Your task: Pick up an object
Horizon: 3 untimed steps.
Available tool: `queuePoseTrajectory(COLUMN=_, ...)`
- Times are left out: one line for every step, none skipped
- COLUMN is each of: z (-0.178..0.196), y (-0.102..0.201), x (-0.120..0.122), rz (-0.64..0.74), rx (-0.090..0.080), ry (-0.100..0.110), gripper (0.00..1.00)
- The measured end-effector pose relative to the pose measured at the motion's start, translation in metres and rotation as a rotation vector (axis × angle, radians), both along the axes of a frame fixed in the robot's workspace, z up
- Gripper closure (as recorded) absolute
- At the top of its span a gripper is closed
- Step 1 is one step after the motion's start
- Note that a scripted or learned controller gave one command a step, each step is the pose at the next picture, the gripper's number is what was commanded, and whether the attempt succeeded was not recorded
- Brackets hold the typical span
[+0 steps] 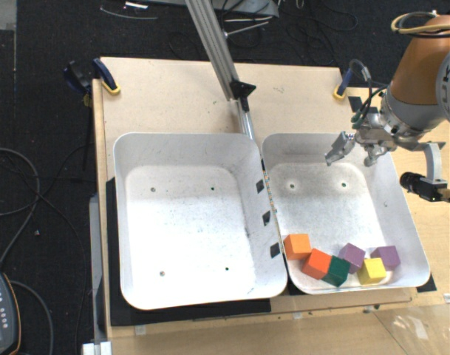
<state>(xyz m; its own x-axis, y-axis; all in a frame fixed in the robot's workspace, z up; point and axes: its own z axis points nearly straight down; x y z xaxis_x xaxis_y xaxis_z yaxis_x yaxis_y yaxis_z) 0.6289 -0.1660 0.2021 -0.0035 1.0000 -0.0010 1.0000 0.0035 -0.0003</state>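
Note:
Several small blocks lie along the near wall of the right bin (402, 202): an orange one (298, 245), a red-orange one (318, 262), a green one (336, 271), a yellow one (372, 270) and two purple ones (352, 254) (388, 257). My gripper (355, 152) hangs over the far end of that bin, well away from the blocks. Its two fingers are spread apart and nothing sits between them.
The left bin (125, 198) stands beside the right one, the two meeting at a shared rim. A slanted metal rail (213, 43) crosses the bench behind the bins. Clamps sit at the bench's far corners (106, 80) (343, 89). A black bracket (424, 186) juts out at the right.

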Motion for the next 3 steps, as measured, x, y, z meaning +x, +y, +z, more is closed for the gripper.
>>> queuePoseTrajectory(z=-0.008, y=0.032, x=-0.002, rz=0.002, rx=0.002, ry=0.001, gripper=0.00)
queuePoseTrajectory(z=-0.109, y=0.030, x=-0.053, rz=-0.005, rx=0.001, ry=0.001, gripper=0.00)
queuePoseTrajectory(z=-0.105, y=-0.046, x=0.021, rz=-0.004, rx=-0.005, ry=-0.008, gripper=0.00)
